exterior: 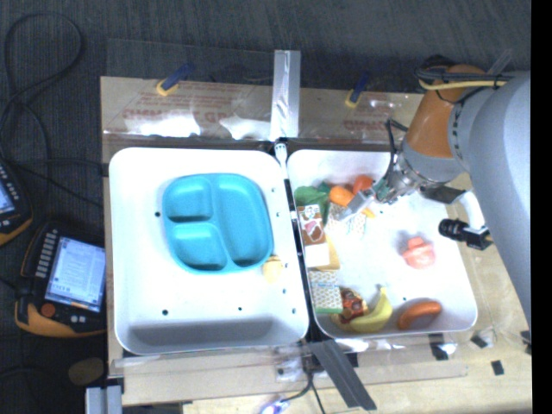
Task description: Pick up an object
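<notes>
We see the gripper [360,203] low in the right bin [448,317], beside an orange toy [342,195]; its grip we cannot tell. A banana [373,314] lies there too; the left bin [138,309] holds a blue tray [216,221].

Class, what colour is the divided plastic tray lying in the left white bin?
Light blue; the divided plastic tray shows best in the overhead camera view.

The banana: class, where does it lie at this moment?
In the camera view, the banana lies in the right bin, against its near edge, between a small printed packet on its left and a red-orange oval toy on its right.
</notes>
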You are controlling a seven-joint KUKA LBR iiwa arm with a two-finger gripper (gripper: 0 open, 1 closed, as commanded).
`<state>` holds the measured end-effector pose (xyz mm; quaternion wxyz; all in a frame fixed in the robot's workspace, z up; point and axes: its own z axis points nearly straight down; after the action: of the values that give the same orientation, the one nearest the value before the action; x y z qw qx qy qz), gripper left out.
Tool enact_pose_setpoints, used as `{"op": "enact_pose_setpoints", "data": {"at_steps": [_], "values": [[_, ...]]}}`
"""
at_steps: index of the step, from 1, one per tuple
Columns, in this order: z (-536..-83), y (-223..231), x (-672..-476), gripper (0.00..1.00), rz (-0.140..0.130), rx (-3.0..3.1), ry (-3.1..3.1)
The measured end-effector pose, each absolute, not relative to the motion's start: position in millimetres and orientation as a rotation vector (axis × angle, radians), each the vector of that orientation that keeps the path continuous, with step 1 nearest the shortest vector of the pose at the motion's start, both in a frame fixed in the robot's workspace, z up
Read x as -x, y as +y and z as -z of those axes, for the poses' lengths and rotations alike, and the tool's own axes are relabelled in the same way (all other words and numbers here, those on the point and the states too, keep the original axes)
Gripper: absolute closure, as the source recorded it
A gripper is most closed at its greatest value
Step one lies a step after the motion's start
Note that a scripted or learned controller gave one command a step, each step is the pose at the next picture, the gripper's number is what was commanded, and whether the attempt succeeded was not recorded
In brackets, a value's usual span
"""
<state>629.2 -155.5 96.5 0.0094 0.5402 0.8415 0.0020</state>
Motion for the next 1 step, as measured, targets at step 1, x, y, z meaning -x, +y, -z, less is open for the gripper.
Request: {"op": "enact_pose_setpoints", "data": {"at_steps": [1], "values": [[-109.4, -154.9, -630.9, 1.0, -0.003, -1.681, 2.627]]}}
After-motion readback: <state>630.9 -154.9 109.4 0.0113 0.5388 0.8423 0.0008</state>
